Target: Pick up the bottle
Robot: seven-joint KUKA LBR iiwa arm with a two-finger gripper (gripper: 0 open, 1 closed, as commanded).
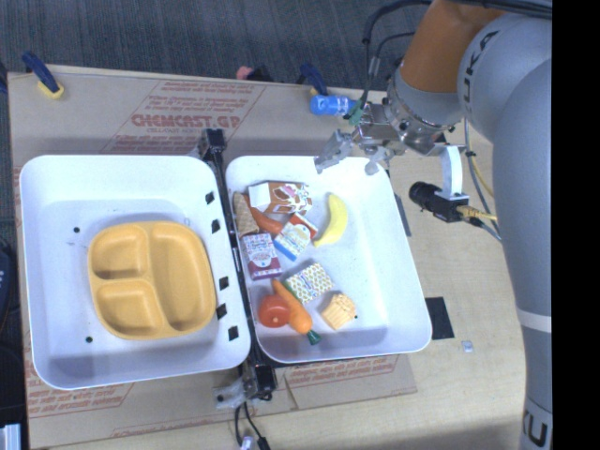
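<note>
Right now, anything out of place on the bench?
Yes: the bottle lies on its side on the cardboard beyond the right bin, outside both bins, while the other small items sit piled inside it. The gripper hangs over that bin's far rim.

One fixed camera, mounted above the tabletop point(450, 279), looks down at a slant — both white bins point(37, 186) in frame, arm point(506, 73) entering from the right.
</note>
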